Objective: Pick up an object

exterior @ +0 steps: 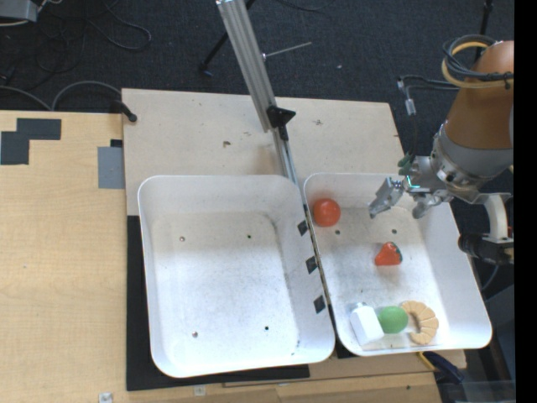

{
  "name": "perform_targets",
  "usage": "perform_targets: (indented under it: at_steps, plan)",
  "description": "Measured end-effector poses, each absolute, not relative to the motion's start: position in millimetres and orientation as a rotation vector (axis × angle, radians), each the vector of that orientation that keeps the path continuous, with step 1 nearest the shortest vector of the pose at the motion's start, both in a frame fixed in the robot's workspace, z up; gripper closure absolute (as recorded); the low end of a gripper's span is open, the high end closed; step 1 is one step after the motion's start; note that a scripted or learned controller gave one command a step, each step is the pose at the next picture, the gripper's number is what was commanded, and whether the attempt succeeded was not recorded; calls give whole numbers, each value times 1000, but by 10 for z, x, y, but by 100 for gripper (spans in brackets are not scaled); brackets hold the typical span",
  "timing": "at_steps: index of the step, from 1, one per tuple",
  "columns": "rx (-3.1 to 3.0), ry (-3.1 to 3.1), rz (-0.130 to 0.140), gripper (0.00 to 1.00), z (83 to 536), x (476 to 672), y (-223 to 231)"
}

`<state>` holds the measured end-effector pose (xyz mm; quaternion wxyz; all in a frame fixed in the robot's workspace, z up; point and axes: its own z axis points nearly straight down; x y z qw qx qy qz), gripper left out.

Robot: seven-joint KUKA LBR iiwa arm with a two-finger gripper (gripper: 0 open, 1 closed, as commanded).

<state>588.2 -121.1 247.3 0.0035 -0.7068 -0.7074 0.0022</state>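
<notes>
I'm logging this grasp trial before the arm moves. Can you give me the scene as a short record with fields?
arm: enters from right, gripper over the right bin, fingers apart, nothing between them
right bin contents: orange ball near divider; red piece mid-bin; white block, green ball and tan pastry clustered at near edge
left bin: bare white floor with dark specks
nearest to gripper: red piece
</notes>
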Motion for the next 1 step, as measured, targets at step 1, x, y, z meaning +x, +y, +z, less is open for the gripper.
perform_targets:
  at_steps: [1]
  plan:
    - [-2219,-2220,2,0,2500,5889,-1217]
